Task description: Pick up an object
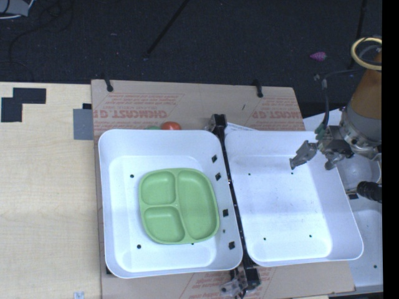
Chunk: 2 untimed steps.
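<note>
Arm (pixel 368 104): grey with an orange band, it reaches in from the right edge of the camera view; its wrist hangs over the upper right corner of the right bin

Gripper (pixel 318 156): it sits above the right bin's upper right part, near the rim; two dark fingers show, one (pixel 302 154) pointing left toward the bin's middle, the other (pixel 333 159) closer to the wrist; they stand spread apart, with nothing between them

Right bin (pixel 349 229): shallow and white, on the right side of the board; its floor shows faint grey smudges and a few small dark dots

Left bin (pixel 118 254): shallow and white, touching the right bin along a dark centre seam with black clips

Plate (pixel 179 205): light green, with rounded corners and three compartments; it lies flat on the floor of the left bin, a little right of the bin's centre and well apart from the gripper; its longest compartment runs along its right side, and two smaller ones sit stacked on its left

Small red object (pixel 170 126): rounded, just behind the back rim of the left bin, resting on the board; what it is cannot be told

Board (pixel 187 108): brown cardboard with reddish print, lying under both bins

Bench (pixel 43 198): pale wood to the left of the bins, with dark rectangular marks near its upper left
</note>
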Available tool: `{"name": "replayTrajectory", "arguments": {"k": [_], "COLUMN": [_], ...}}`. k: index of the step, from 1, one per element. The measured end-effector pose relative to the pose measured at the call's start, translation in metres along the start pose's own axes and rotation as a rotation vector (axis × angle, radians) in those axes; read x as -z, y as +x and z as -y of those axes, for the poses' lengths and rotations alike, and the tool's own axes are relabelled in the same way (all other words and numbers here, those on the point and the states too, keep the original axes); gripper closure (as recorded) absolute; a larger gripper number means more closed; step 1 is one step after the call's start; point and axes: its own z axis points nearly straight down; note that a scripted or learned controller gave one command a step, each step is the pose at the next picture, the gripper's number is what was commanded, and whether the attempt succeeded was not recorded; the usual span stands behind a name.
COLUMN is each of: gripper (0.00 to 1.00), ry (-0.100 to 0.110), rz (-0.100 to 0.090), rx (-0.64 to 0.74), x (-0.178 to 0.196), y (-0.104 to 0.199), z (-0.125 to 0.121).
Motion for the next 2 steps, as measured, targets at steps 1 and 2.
{"name": "replayTrajectory", "arguments": {"k": [1, 2], "gripper": [0.00, 0.00], "ry": [-0.012, -0.007], "rz": [0.002, 0.001], "rx": [0.002, 0.002], "x": [0.007, -0.037], "y": [0.000, 0.004], "z": [-0.002, -0.004]}}
